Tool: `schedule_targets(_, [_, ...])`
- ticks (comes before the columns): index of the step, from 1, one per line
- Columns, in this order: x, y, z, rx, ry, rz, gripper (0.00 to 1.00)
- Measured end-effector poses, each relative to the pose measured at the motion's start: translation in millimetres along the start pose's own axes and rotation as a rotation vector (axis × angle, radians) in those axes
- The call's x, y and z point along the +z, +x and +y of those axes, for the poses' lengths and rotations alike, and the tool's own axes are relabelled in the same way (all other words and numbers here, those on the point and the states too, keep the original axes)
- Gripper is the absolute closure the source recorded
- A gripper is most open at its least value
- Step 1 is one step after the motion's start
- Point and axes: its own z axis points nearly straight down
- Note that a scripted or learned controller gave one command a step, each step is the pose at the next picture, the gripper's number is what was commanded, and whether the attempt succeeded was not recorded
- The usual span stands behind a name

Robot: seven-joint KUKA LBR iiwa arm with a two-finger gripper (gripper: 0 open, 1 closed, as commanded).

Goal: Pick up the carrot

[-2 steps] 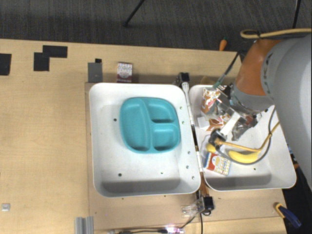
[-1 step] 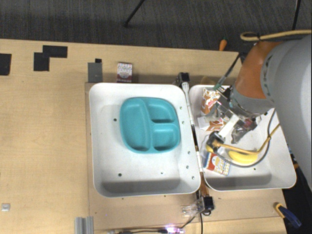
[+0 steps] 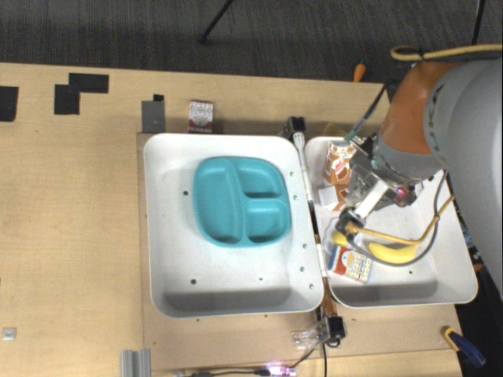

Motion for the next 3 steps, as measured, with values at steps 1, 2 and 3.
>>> schedule_targets(1, [0.2, 0.0, -0.1, -0.001, 0.0, 0.0, 0.0])
schedule_targets(2, [10.8, -1.1, -9.9, 0.247, 0.001, -0.002, 0.0])
schedule_targets(3, [10.7, -1.1, -9.9, 0.246, 0.0, -0.002, 0.0])
